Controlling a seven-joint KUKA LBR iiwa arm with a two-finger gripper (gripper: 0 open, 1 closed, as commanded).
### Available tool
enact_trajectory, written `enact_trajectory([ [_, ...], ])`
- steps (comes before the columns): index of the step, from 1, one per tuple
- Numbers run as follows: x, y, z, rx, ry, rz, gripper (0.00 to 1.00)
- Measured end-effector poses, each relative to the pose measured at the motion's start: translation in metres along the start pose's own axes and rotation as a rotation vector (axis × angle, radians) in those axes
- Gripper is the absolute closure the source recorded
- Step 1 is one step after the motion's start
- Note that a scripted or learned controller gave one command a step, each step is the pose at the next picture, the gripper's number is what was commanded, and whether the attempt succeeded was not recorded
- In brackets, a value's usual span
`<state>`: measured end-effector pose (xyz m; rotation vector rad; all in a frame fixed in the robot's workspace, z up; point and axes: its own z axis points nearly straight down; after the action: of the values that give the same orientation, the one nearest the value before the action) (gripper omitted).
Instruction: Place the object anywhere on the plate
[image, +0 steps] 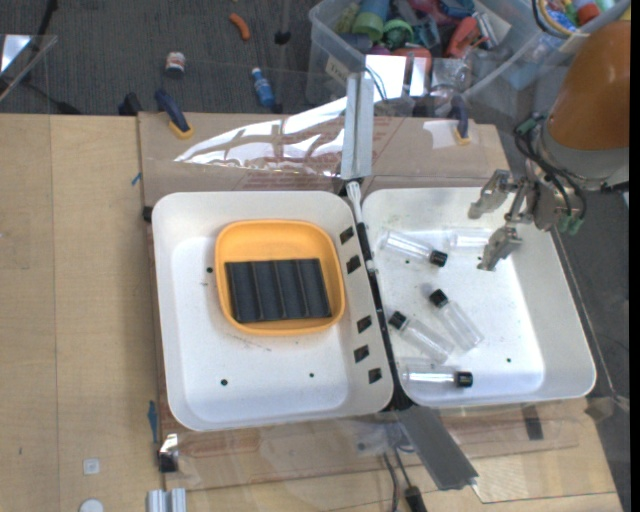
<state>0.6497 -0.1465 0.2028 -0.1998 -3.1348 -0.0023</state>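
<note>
Nearest to us we see the pale wooden worktop (70, 300), bare at the left, with a grey metal bracket (440, 455) and some small clips at its front edge. On it sit two shallow white bins side by side, touching along a middle seam marked by a row of small black tabs (362, 320).

In the right bin (560, 340) we count four clear vials with black caps. One vial (437, 378) lies flat near the front wall; two more, (418, 338) and (452, 318), lie slantwise near the centre, close together; the fourth (412, 247) lies farther back, toward the seam. All of them rest on the bin floor, well apart from the plate.

In the left bin (190, 380) we see the orange plate (232, 245), roughly centred, carrying a dark ribbed rectangular insert (277, 290).

The tool (498, 225) hangs over the back right part of the right bin; its two pale fingers stand spread, with nothing between them. Above it we see the arm's orange band (595, 90) at the right edge.

Behind the bins lies a brown board (200, 150) with crinkled clear film (270, 145) and an upright metal post (357, 125). Farther off, the dark floor (100, 50) holds scattered small items and a clear tub (400, 30) of colourful objects.
</note>
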Motion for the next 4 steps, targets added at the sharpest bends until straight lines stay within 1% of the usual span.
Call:
enact_trajectory([
  [1, -0.018, -0.063, -0.025, 0.002, -0.01, -0.115, 0.0],
  [2, -0.023, -0.062, -0.018, 0.002, -0.01, -0.193, 0.0],
  [3, -0.029, -0.073, -0.027, 0.003, -0.011, -0.37, 0.0],
  [4, -0.024, -0.043, -0.033, 0.0, -0.005, -0.749, 0.0],
])
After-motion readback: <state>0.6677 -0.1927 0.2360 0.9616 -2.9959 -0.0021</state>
